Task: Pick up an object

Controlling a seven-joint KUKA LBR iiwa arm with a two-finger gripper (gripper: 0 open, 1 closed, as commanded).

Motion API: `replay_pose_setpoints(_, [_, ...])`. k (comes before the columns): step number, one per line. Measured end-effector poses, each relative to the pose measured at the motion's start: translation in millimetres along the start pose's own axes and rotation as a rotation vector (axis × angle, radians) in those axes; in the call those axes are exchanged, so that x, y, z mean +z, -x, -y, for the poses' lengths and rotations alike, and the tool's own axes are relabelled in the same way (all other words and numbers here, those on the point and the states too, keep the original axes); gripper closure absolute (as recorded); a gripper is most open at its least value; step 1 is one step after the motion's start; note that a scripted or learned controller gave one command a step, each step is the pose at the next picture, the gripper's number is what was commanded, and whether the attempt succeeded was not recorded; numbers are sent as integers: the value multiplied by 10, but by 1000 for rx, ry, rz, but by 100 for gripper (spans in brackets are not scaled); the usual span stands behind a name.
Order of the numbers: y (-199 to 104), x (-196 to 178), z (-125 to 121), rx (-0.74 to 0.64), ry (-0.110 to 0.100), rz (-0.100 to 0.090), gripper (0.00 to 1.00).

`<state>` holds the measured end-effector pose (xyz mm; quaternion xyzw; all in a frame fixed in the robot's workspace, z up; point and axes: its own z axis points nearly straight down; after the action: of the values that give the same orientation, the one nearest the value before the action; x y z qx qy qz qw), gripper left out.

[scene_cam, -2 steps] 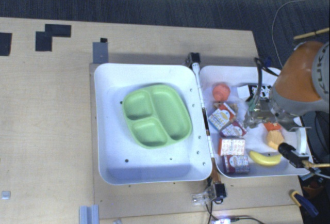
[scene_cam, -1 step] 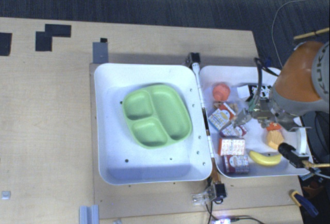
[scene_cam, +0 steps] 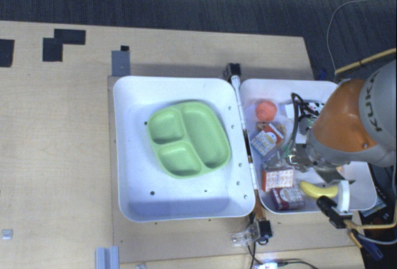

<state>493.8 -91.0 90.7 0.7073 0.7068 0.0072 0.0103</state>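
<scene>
The tool (scene_cam: 291,159) is low over the right bin (scene_cam: 366,190), at the end of the grey arm (scene_cam: 347,125) with its orange band, which comes in from the right and covers much of that bin; the arm's bulk and a tangle of cable hide the business end, so whether the tool is released or clenched cannot be told, and nothing can be seen caught in it. Just beneath and beside it lie the candidates for picking: a small red-and-white carton (scene_cam: 278,179) nearest, a dark red packet (scene_cam: 286,198) below that, a yellow banana (scene_cam: 318,189) touching the lower edge of the arm, a little printed box (scene_cam: 265,141) just above, and an orange-red ball (scene_cam: 266,110) further up toward the far wall. All of them appear to rest on the bin floor. The left bin (scene_cam: 133,199) holds a green divided plate (scene_cam: 188,137), well apart from the tool. As I judge it, the approach is made but no object is lifted; the grasp itself and the raising remain, with the carton or packet the likeliest target.
</scene>
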Motion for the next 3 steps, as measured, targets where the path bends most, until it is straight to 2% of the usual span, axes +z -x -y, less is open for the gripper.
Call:
replay_pose_setpoints(1, [-7, -126, -33, -2, 6, -1, 100])
replay_pose_setpoints(2, [-864, -938, -410, -6, -20, -6, 100])
replay_pose_setpoints(3, [-854, -934, -405, -5, -21, -5, 0])
